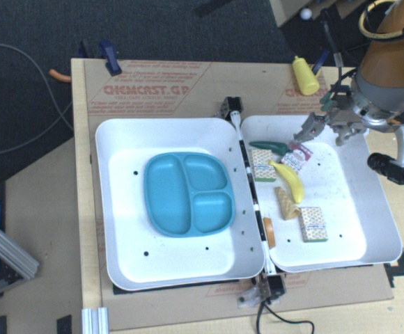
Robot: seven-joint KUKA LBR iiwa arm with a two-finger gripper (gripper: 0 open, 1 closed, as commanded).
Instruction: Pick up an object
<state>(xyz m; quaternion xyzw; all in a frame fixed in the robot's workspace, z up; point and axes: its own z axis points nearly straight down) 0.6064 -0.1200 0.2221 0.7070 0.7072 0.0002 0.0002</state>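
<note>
- Banana (290, 181), a likely pick, lies in the right bin (369, 207), toward that bin's nine o'clock side, running from ten down to five.
- Around it sit other small things: a green-handled tool (268, 146) at its twelve o'clock, a small wrapped packet (294, 158) just beside its top end, a patterned box (262, 165) at its nine, a brown piece (287, 203) at its six, and a second patterned box (313, 224) at its five.
- The gripper (313, 129) hangs over the bin's twelve o'clock edge, at one o'clock from the banana; whether its jaws are open or shut I cannot tell, and nothing shows between them.
- Step in hand, as I judge it: the approach, with no object taken yet.
- Next move calls for lowering onto one item clear of its neighbours; the tight cluster risks a nudge or a double grab.
- The left bin (118, 186) holds a blue divided tray (188, 193).
- Both bins rest on a cardboard-covered bench (160, 82); a yellow bottle (304, 76) lies at its twelve o'clock edge, dark carpet beyond.
</note>
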